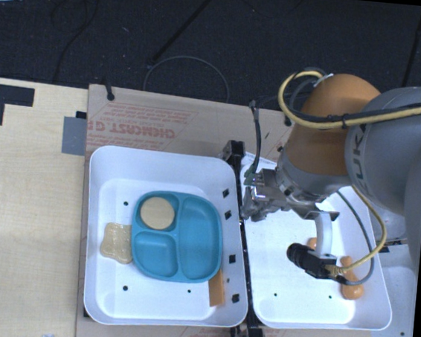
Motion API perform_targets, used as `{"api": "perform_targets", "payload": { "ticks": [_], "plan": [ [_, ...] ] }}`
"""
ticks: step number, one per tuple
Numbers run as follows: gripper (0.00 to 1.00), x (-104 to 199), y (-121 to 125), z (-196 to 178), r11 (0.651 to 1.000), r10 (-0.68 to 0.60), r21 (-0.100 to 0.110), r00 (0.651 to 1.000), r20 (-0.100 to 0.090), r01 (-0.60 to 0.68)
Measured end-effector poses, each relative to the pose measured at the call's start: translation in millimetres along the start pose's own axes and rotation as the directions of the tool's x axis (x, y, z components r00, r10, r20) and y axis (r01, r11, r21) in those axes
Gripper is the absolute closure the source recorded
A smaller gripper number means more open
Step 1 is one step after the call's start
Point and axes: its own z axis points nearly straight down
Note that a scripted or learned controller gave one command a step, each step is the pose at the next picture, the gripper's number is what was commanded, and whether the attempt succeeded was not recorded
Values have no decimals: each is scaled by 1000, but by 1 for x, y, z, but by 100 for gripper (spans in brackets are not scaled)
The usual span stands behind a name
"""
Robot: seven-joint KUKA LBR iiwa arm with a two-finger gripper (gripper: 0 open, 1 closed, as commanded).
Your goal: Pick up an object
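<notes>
In the near right corner of the right-hand bin [286, 303], close against the wall: a small orange object [352, 291], most likely the thing to go for. Part-covered by the robot's own cabling. Too small and too hidden to give a long axis; looks rounded rather than long, so probably no need to turn the wrist to suit it. Rests on the bin floor, apparently touching nothing else.

Then the gripper [255, 203], at the opposite side of the same bin, hard by the ridge between the two bins, toward the far left part of that bin. Cannot tell the width of its opening, nor make out anything held in it; tucked under the wrist. Puts the orange object to the view's right and downward from the gripper, well apart, across bare white floor. Calls for a long diagonal move before any descent, by this reading.

Further out, in the left-hand bin [113, 172]: a blue divided tray [188, 236] with a tan round disc [156, 212] in its upper left compartment; a pale spongy piece [117, 242] touching the tray's left edge; a brown wooden stick [216, 288] beside the tray's lower right corner, against the bin wall. Nearer to the gripper than the orange object, this last, but over the ridge.
</notes>
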Motion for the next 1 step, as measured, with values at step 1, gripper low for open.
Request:
{"api": "perform_targets", "payload": {
  "ticks": [1],
  "plan": [
    [100,52,13,13,1000,0,-2,1000,1,0]
  ]
}}
